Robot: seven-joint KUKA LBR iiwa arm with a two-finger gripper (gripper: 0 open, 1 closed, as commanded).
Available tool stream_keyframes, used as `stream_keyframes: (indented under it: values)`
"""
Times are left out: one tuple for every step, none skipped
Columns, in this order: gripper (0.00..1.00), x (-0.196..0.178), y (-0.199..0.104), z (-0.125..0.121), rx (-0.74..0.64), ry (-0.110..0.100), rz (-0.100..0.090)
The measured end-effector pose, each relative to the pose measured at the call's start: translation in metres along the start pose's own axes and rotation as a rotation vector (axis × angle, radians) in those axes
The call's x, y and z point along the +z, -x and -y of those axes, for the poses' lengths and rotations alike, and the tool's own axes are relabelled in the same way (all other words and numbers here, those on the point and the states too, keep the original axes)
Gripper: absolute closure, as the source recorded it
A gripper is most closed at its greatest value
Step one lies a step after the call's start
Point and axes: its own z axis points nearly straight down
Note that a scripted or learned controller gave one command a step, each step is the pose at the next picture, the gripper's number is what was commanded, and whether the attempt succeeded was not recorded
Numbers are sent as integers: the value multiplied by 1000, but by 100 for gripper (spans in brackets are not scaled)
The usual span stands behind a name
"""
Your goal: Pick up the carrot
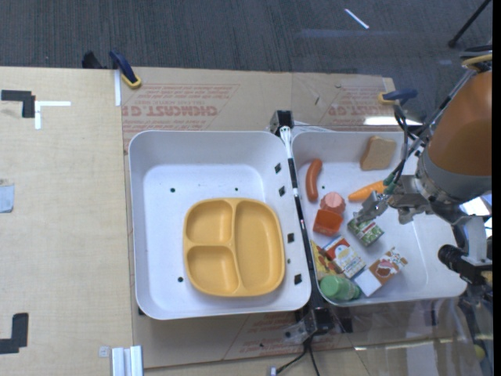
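The carrot [365, 192] is a small orange piece lying slantwise in the middle of the right bin [438, 284]. Its right end reaches under the tip of my gripper [381, 200]. The gripper comes in from the right, low over the bin, right at the carrot's right end and just above a green and white carton [365, 231]. The grey wrist and orange band [468, 128] rise behind it and hide the bin's right side.
In the right bin lie a sausage [314, 178], a bread slice [379, 153], a red can [329, 215], a snack box [345, 257], a red and white packet [387, 266] and a green lid [338, 288]. The left bin [156, 210] holds a yellow divided plate [233, 247].
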Motion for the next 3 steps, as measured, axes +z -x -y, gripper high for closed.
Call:
stream_keyframes:
  values:
    - [0,82,32,-56,167,0,1]
    - [0,116,96,-90,411,0,-2]
    - [100,107,97,-90,405,-1,1]
